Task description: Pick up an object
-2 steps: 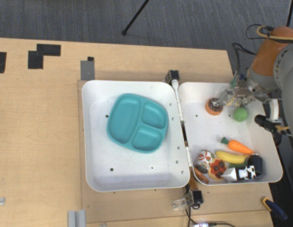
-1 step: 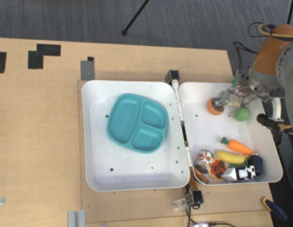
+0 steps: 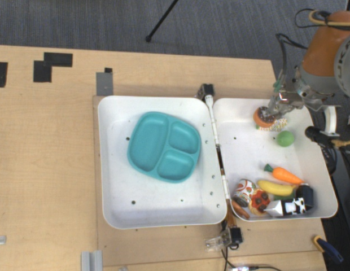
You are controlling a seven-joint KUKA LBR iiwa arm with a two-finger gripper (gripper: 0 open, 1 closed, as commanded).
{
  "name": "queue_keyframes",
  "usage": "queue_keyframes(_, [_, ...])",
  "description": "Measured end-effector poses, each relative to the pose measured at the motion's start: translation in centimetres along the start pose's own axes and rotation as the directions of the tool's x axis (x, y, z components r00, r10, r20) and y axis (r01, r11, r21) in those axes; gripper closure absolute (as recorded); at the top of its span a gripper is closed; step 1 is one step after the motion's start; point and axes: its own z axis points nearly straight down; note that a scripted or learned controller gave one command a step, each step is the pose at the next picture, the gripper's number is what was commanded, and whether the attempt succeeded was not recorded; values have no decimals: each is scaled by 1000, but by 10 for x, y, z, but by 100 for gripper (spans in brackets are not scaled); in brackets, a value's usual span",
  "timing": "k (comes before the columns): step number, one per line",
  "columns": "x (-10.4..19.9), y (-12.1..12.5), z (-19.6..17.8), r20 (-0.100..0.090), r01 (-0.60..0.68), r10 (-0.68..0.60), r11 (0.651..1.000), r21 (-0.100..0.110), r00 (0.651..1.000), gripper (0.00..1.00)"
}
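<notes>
My gripper (image 3: 271, 115) reaches down into the far part of the right bin (image 3: 248, 157), right over a small orange and white object (image 3: 262, 119) that lies against the bin's back wall. The fingertips stand at that object; whether they clasp it is hidden. A green ball (image 3: 285, 139) lies just right of it. Near the bin's front lie a carrot (image 3: 285, 175), a banana (image 3: 275, 188), a patterned red and white toy (image 3: 249, 196) and a black and white item (image 3: 298, 204).
The left bin (image 3: 116, 196) holds a teal divided plate (image 3: 163, 145). The arm (image 3: 327, 49) with its orange band comes in from the upper right. Black cables hang by the bench's right edge, and a clip (image 3: 220, 240) lies below the bins.
</notes>
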Motion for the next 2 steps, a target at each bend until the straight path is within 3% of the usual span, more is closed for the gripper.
queue_keyframes(1, [-1, -1, 1, 0, -1, 1, 1000, 3, 1000, 0])
queue_keyframes(2, [-10, -121, 77, 1, -4, 4, 1000, -2, 1000, 0])
